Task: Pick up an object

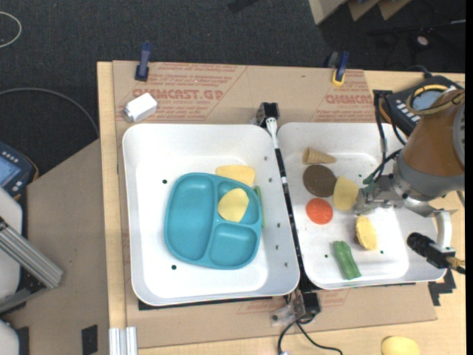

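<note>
Two bins | claw low in right bin, beside yellow piece | grip state unclear

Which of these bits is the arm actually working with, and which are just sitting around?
Job: gripper; right bin's toy foods: tan cone, brown disc, orange-red round piece, green stick.
Lying about: teal divided plate, small white block on the cardboard.

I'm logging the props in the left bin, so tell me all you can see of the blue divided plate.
The blue divided plate is teal, smooth and plastic-looking, with rounded corners and raised ridges splitting it into three compartments. It lies flat, slightly turned, near the middle of the left bin. A pale yellow piece sits in its upper right compartment; another yellow piece lies against its upper right rim.
</note>
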Robot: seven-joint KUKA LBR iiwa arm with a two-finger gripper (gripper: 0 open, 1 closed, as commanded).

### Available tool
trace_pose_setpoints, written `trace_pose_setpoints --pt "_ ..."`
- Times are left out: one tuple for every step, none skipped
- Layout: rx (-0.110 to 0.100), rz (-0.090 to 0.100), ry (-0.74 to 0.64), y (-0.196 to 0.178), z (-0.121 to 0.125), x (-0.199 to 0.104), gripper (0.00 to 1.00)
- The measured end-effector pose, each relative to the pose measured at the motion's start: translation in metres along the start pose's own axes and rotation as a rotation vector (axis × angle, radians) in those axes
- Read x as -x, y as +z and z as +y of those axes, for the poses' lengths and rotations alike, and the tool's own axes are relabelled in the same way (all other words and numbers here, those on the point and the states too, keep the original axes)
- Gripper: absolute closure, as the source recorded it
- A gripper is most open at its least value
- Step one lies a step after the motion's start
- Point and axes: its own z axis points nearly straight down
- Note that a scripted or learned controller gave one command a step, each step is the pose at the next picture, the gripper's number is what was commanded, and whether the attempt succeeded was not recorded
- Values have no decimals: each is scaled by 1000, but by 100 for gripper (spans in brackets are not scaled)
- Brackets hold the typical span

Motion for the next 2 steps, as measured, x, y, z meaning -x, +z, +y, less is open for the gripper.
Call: trace_pose_setpoints --pt "3 -1 1 -10 0 0 100" --pt "2 -1 1 -10 0 0 0"
